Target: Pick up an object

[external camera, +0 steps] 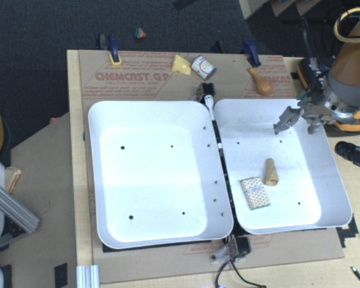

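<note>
While the gripper [294, 120] is held over the right bin's [324, 215] far edge, jaws apparently spread and holding nothing, a descent is best centred on one object. Two objects are counted in that bin: one tan cylinder [270, 172] and one patterned packet [255, 193], just beside each other. The left bin [102, 161] makes two bins.

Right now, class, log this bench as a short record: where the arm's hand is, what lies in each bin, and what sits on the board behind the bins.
hand: over the right bin's far side, nothing seen between its fingers
right bin: tan cork-like piece; patterned square pad, lying apart from it
left bin: no loose objects seen
board behind bins: yellow piece; small white box; wooden-handled tool
task state: no object picked up yet
</note>
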Controlling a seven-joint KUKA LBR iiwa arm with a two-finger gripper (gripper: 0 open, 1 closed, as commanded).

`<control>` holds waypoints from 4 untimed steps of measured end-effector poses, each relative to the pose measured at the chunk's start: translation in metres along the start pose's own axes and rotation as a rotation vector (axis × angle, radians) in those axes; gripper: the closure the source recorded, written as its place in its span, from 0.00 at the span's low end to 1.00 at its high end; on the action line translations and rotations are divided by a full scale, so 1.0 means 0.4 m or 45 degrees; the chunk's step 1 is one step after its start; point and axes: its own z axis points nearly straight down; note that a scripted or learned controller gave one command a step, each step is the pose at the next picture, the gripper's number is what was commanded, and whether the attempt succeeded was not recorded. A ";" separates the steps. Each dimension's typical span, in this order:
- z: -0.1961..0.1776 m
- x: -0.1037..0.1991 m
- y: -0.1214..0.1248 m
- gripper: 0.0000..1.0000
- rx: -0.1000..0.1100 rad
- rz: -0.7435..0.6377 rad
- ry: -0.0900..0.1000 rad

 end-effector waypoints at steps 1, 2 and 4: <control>0.311 -0.009 -0.117 0.00 0.011 0.004 0.004; 0.269 -0.010 -0.108 1.00 -0.005 0.002 -0.003; -0.138 -0.140 -0.229 1.00 -0.018 0.005 -0.011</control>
